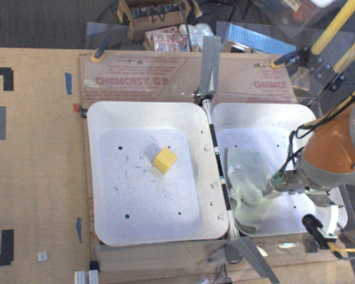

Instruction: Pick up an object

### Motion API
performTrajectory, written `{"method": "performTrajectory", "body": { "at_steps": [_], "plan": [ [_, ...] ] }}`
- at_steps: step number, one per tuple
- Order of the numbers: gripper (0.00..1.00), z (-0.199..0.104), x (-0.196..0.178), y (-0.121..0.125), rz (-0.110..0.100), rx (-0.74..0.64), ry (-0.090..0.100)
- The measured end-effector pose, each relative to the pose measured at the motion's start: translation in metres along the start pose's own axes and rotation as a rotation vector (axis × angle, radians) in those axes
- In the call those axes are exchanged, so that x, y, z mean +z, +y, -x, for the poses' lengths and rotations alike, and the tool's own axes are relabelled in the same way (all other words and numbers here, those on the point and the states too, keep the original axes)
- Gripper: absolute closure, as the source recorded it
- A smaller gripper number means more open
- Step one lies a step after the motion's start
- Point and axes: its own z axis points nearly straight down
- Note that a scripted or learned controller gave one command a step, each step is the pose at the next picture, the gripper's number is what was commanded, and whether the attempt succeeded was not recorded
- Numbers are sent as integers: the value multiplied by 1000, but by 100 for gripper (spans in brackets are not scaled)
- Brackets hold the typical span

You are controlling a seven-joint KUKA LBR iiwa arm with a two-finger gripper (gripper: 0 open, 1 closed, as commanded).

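Approach step: gripper (276,182) low in right bin (254,120), touching pale crumpled object (248,188); finger state unreadable. Yellow block (164,160) alone in left bin (106,123). Next: confirm grasp, lift.

The arm (334,152) runs off the right edge — its claw (271,188) blurred, fingers indistinct.

Arm (333,152): rounded orange band over grey wrist housing. Black cables (299,136) loop along its left side. Small green patch where wrist narrows; metal-grey fittings below
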Motion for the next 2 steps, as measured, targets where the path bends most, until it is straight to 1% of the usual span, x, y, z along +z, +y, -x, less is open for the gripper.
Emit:
{"method": "performTrajectory", "body": {
  "at_steps": [1,2],
  "plan": [
    [100,42,-165,-3,-10,-247,5],
    [100,4,-41,-3,-13,-11,5]
  ]
}}
